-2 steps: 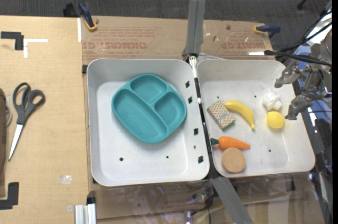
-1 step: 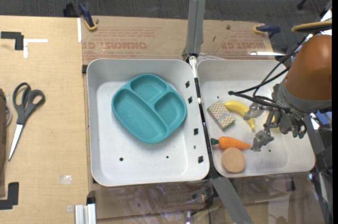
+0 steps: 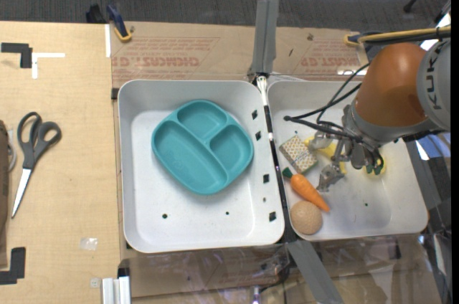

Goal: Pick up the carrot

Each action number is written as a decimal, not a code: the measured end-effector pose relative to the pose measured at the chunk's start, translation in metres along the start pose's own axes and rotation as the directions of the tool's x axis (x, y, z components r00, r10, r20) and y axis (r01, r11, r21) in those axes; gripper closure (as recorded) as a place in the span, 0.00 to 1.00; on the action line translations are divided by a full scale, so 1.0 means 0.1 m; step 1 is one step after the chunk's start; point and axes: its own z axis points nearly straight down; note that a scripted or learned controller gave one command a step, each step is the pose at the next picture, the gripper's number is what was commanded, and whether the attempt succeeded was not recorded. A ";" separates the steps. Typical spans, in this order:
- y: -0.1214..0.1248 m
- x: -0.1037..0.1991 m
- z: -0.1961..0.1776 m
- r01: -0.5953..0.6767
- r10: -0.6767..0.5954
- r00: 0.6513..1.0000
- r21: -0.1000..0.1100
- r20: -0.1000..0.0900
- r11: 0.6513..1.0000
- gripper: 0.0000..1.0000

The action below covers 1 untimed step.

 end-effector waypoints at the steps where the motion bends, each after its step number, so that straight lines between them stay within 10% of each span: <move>1: 0.01 -0.04 -0.12 0.002 -0.002 1.000 0.002 0.014 1.000 1.00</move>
